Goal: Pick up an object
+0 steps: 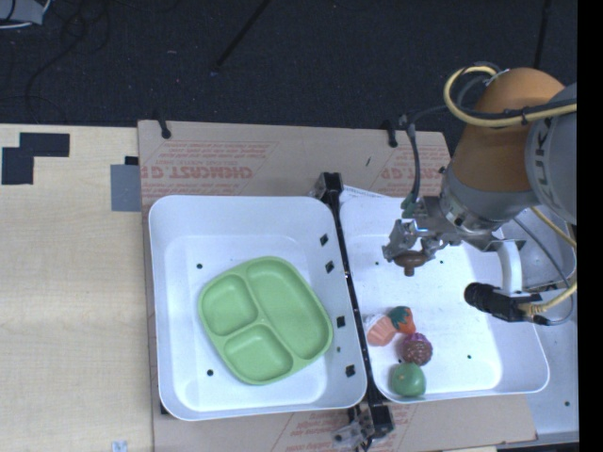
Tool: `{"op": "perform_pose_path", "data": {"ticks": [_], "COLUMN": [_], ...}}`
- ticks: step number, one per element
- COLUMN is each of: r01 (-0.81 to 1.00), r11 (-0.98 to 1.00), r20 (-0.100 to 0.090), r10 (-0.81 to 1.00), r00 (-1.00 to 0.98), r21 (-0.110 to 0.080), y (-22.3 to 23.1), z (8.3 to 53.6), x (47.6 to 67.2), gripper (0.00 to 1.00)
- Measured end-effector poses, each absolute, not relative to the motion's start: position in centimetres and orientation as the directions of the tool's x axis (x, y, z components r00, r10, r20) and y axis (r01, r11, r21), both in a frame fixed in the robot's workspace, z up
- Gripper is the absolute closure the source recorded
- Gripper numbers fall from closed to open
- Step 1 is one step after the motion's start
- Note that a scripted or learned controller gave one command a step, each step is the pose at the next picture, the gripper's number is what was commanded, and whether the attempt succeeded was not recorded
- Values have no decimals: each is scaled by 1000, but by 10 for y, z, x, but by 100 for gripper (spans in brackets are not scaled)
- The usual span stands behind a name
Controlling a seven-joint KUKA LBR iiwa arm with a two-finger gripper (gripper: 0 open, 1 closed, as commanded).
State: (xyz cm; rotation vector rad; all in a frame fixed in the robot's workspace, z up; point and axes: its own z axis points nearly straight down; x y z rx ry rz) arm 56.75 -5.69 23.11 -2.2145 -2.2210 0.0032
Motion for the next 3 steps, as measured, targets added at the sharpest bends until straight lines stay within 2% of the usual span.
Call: {"op": "perform_pose_path", "data": {"ticks": [1,2,3], "r01": [1000,1000,1000], "r11": [5,4,5], "r20": [3,1,2], "r10": [1000,1000,1000], "r00": [-5,-4,-5], "r21": [-5,-3,-3], "y": [-1,47,98], "z": [235,233,240], "x": [553,557,546], "gripper": [100,100,100]}}
